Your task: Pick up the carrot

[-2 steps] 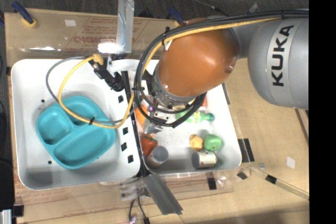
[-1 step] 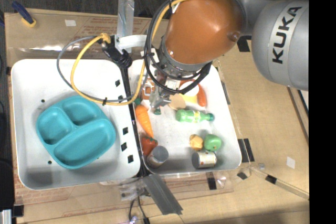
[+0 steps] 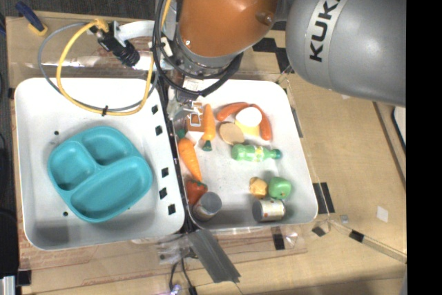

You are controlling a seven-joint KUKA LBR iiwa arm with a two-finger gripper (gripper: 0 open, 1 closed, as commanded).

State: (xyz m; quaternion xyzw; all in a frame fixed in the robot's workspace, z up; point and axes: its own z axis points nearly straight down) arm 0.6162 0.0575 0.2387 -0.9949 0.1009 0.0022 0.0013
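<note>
From my remote seat I see the surface (image 3: 359,169) as pale wood, carrying two shallow white bins side by side, with dark floor beyond its far edge. The left bin (image 3: 34,107) holds a teal divided plate (image 3: 100,173); a yellow cable (image 3: 69,79) loops over its far rim beside a black connector (image 3: 117,48). The right bin (image 3: 293,148) is crowded: the carrot (image 3: 189,158) lies against its left wall, pointing away from the camera at a slight slant, with a second, thinner carrot (image 3: 207,126) just beside it. Near them sit a pale round slice (image 3: 231,132), a green bottle (image 3: 254,153), a green apple-like piece (image 3: 280,186), a small can (image 3: 269,210), a grey cup (image 3: 209,204) and a red piece (image 3: 194,190). The arm (image 3: 345,31) comes in from the right, its orange band (image 3: 221,7) hanging over the divider between bins. The pincer (image 3: 181,109) sits low at the right bin's far left corner, above the carrot's tip; I cannot tell how it stands.
</note>
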